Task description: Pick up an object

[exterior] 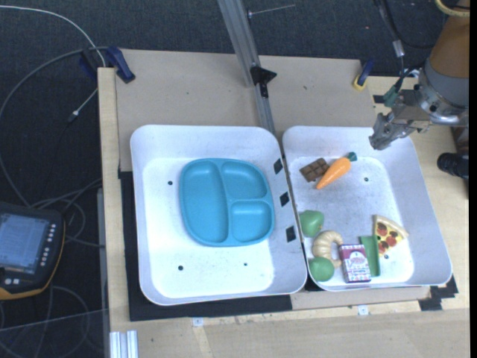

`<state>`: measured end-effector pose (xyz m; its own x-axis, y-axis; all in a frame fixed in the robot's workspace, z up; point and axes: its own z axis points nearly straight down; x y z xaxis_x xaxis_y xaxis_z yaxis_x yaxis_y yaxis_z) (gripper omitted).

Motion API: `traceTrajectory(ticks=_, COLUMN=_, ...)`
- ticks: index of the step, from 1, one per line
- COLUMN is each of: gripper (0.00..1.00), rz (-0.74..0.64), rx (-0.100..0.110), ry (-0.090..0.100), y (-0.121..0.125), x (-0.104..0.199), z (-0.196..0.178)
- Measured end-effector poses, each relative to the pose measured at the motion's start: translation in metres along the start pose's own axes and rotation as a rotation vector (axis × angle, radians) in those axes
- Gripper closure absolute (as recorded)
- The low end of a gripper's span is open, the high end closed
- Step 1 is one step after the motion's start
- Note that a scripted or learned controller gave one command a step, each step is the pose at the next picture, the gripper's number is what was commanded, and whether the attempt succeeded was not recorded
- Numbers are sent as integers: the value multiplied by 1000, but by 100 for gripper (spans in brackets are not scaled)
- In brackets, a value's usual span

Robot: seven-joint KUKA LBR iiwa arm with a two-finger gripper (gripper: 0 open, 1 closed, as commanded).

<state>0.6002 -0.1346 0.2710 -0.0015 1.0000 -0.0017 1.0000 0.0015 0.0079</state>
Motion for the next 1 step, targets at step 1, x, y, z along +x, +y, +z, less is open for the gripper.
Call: traceTrajectory(ticks=1, gripper=100, rz=-4, rx=12, ry=5, y=-23, x=54, z=15)
